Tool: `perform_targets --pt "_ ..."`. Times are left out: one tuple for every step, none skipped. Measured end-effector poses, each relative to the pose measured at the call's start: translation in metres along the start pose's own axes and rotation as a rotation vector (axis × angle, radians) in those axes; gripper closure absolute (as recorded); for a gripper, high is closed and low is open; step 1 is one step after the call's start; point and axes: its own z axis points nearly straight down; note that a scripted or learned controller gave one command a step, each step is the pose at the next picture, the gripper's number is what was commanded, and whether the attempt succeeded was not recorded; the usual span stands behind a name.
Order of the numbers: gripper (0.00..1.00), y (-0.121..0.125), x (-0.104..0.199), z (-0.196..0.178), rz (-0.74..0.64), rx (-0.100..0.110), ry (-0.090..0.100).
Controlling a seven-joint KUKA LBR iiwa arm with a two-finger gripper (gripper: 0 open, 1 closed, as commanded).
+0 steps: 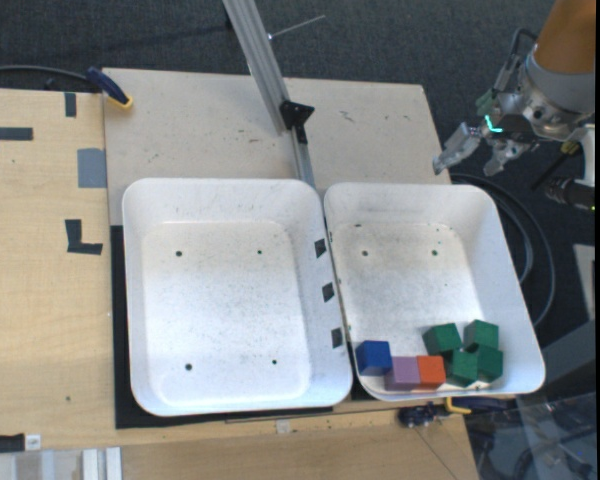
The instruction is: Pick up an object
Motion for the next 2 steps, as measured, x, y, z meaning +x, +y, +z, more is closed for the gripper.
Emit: perform_targets --pt "0.0 0.001 0.0 -0.003 -0.001 -0.004 -0.002" --pt "0.0 -0.002 0.006 0.061 -0.001 0.002 0.0"
